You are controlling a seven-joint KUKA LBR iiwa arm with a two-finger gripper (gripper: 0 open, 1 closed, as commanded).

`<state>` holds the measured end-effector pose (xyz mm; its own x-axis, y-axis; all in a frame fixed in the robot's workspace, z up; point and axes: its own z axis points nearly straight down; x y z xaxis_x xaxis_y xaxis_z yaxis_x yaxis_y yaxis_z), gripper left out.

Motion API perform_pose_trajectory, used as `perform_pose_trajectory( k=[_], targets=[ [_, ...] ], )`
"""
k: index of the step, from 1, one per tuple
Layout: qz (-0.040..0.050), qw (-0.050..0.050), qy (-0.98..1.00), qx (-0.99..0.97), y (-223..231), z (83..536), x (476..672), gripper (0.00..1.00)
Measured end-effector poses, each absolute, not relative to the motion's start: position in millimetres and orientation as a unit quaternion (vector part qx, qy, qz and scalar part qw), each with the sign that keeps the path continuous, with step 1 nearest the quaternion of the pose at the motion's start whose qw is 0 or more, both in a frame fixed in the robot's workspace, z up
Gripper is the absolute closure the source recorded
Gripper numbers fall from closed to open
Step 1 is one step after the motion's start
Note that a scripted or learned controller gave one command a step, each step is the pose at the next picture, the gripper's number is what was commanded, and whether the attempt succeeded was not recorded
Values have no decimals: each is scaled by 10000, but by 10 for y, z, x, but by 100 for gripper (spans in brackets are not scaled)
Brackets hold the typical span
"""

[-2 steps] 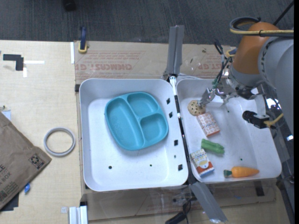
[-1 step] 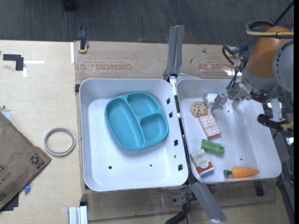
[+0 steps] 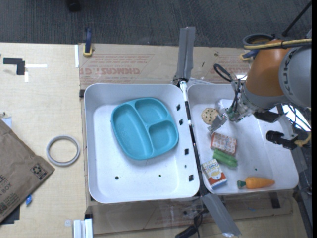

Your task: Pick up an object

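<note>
- Hand (image 3: 218, 122): low in the right bin, pointing toward the divider; whether it is spread or pressed together cannot be told at this size, and nothing is visibly between its tips.
- Arm (image 3: 270, 73): grey with an orange band, enters from the right and bends down over the right bin's far half.
- Cookie (image 3: 208, 115): round, speckled, just beside the hand on its far-left side.
- Patterned packet (image 3: 223, 143): reddish, flat, just in front of the hand.
- Green item (image 3: 225, 158): elongated, lies against the packet's near edge.
- Small carton (image 3: 214, 174): white with blue and orange, near the right bin's front-left corner.
- Carrot (image 3: 257, 183): orange with a green end, at the front of the right bin, well apart from the hand.
- Right bin (image 3: 282, 170): shallow, white, holds all the small items.
- Left bin (image 3: 99, 148): shallow, white, touching the right bin at the divider.
- Blue divided plate (image 3: 144, 127): three compartments, centred in the left bin.
- Bench (image 3: 39, 103): light wood surface.
- Tape ring (image 3: 63, 149): grey, on the bench left of the left bin.
- Cardboard box (image 3: 15, 172): brown, at the bench's left edge.
- Floor (image 3: 148, 9): dark carpet beyond the bench.
</note>
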<state>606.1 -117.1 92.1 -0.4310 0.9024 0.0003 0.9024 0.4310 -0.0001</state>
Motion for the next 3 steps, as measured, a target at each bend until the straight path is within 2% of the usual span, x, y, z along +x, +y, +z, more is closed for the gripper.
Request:
perform_pose_trajectory(
  k=[1, 2, 3],
  targets=[
    [-5, -4, -7229, -6909, -1116, 928, 5066, 0],
    [9, 15, -6409, -7676, -1183, 906, 4768, 0],
    [14, 18, -6396, -7687, -1192, 987, 4769, 100]
  ],
)
